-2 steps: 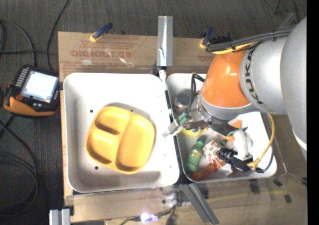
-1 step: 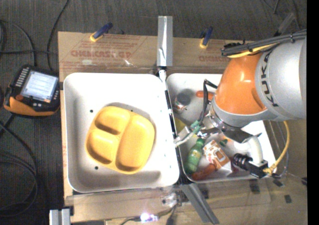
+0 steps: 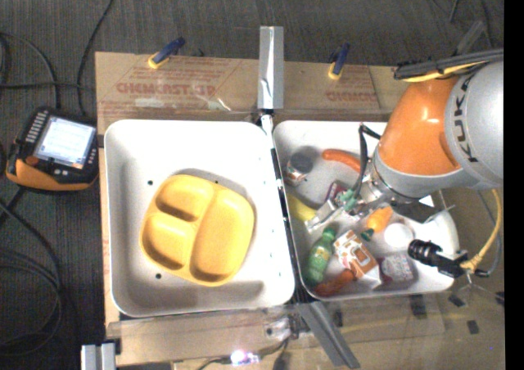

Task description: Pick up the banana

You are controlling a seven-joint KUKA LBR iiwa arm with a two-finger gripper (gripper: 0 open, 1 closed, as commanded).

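From my remote station I look down on two shallow white bins side by side on a brown cardboard-covered tabletop [image 3: 229,82]. The left white bin [image 3: 123,278] holds a yellow plastic tray with three compartments [image 3: 199,227], lying near its middle. The right white bin [image 3: 446,233] is cluttered. The grey arm with the orange band [image 3: 422,135] reaches in from the right and hangs over this bin, its gripper [image 3: 344,200] low among the objects; I cannot tell how the fingers stand, because clutter surrounds them. The yellow banana [image 3: 301,210] lies at the left side of the right bin, just left of the gripper, partly hidden. Nearer to me sit a green plastic bottle [image 3: 320,251], an orange and white carton [image 3: 356,252] and a red sausage-shaped toy [image 3: 334,283]. At the far side lies an orange carrot-shaped toy [image 3: 340,157]. A handheld control pendant with a lit screen [image 3: 56,150] rests on the floor to the left.
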